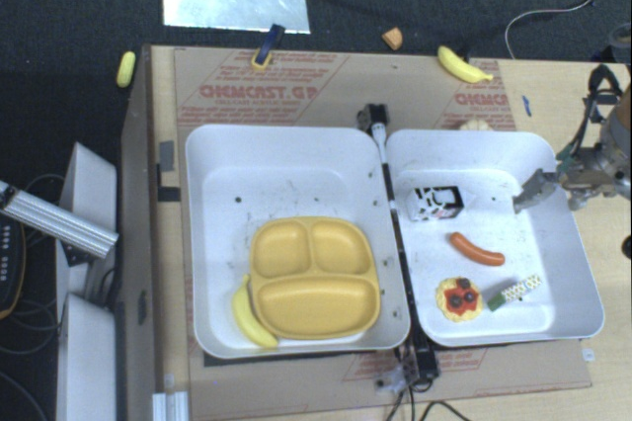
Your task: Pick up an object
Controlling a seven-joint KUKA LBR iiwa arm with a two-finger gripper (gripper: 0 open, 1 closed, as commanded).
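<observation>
Far to the left, off the surface, a small yellow piece lies on the dark floor. The left bin holds a yellow divided plate with three compartments, set toward the near side. A banana lies curved against the plate's near-left corner, touching it.

Beyond the bins, a blue and yellow clip sits at the far edge of the surface, a small orange lump rests on the floor just past it, and a second banana lies across the far edge to the right.

In the right bin, nearest the divider, a black and white box lies in the far-left part. Toward the middle is a red sausage, slanting. Nearer the front sits a little pizza, round, yellow with red and dark dots. Just beside it to the right is a green and white patterned stick, lying at a slant. All four lie apart from each other, though the pizza and stick are close.

My pincer hangs over the right bin's far-right part, reaching leftward from my arm. It points toward the box but is well apart from every object. One grey finger shows, and I cannot tell whether the pincer is apart or together. Nothing is seen in it.
</observation>
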